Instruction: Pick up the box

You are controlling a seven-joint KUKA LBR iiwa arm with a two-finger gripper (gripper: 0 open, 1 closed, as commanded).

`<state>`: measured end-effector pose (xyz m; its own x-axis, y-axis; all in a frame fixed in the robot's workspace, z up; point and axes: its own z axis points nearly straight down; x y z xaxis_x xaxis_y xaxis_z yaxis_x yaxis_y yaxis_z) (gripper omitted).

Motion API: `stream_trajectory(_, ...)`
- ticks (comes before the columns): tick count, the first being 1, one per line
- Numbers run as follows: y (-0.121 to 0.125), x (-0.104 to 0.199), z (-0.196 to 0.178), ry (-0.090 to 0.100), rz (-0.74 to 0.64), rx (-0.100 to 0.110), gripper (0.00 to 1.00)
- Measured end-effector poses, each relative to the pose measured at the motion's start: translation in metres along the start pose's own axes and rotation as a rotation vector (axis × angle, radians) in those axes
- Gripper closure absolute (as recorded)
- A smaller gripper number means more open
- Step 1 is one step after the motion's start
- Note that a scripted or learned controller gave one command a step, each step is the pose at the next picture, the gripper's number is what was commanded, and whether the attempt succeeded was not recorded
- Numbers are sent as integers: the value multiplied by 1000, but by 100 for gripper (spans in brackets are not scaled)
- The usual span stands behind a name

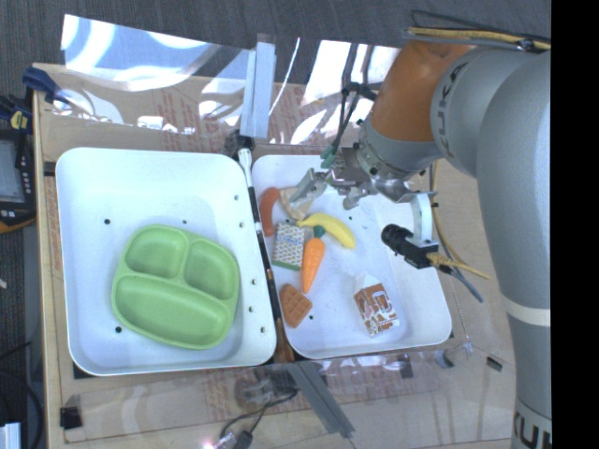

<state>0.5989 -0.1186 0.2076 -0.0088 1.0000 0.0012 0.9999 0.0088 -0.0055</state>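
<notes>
My fingers (304, 193) hang parted and empty in the right bin (426, 330), just above the banana (332, 228) and beside the sausage (269, 210), with the carrot (312, 262) and patterned packet (289, 245) below them, while the box (375, 309) lies apart nearer the bin's front.

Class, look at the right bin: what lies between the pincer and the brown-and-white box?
In the camera view, the banana lies between the pincer and the box, then bare white bin floor.
</notes>
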Motion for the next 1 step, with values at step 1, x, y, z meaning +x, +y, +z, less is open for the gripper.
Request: stream_trajectory(1,-7,7,116,-12,-69,-4,0)
